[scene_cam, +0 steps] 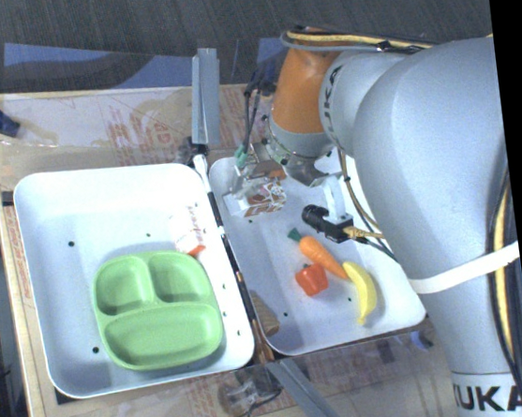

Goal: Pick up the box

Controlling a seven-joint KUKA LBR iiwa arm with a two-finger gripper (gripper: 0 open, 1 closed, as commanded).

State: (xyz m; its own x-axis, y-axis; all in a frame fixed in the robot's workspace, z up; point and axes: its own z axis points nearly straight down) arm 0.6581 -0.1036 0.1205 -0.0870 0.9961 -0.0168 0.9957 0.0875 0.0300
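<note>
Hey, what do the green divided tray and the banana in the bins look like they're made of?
The green divided tray looks like molded plastic: uniform color, rounded compartment walls, a soft matte sheen. The banana is probably a plastic toy: its yellow is very even and smooth, without bruises, though the view is too coarse to be sure.

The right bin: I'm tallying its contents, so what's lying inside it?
Inside the right bin: a carrot, a red pepper, a banana, and a small printed box at the claw. The arm covers the bin's far right corner.
</note>
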